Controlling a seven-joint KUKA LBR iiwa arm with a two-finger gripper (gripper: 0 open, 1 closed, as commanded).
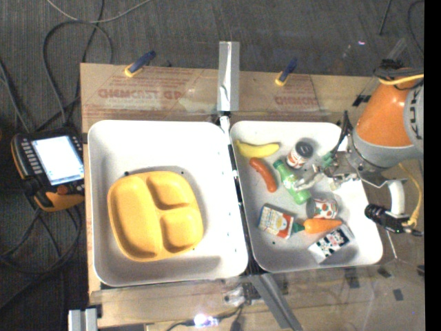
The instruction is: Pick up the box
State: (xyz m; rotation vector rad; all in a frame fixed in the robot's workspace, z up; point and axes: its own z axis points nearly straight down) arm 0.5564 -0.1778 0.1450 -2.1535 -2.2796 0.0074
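Over the right white bin (pixel 358 254) hangs the claw (pixel 310 176), low among the clutter beside a green bottle (pixel 295 185); whether it is released or clenched I cannot tell. Nearest the front rim lies a black-and-white carton (pixel 332 243), touching an orange carrot (pixel 321 225), with the small printed box (pixel 275 221) just left of them. Behind sit a red sausage (pixel 264 174), a small round jar (pixel 299 154) and a yellow banana (pixel 258 148). The left white bin (pixel 103 157) carries a yellow divided plate (pixel 157 214). Both bins rest on the cardboard-covered surface (pixel 158 95).
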